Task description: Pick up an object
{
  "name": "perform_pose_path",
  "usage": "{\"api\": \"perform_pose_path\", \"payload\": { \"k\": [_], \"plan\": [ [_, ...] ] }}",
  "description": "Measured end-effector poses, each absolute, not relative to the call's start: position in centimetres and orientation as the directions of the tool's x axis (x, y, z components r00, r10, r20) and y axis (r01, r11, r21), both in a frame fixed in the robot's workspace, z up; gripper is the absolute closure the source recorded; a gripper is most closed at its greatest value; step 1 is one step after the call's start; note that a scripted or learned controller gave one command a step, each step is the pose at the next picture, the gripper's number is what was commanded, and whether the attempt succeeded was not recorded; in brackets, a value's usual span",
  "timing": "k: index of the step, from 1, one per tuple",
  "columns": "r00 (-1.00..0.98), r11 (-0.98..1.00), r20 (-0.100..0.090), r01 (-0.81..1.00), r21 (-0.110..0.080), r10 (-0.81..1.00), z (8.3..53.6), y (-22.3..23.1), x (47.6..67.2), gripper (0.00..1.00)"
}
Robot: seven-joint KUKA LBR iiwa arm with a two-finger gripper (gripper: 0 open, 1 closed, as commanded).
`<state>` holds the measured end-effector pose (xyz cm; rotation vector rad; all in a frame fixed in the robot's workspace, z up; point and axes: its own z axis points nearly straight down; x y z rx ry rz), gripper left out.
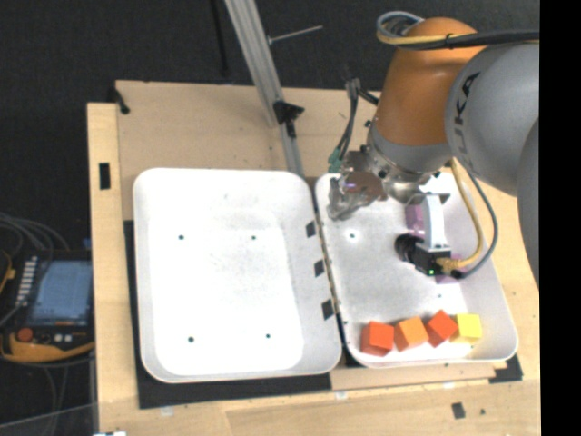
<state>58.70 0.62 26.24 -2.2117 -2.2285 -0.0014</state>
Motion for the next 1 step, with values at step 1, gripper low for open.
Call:
{"api": "perform_pose_path", "payload": {
  "k": [1],
  "plan": [
    [-0.006, 0.006, 0.001, 1.000, -0.003, 1.000, 24.79, 5.50, 58.16, 1.00]
  ]
}}
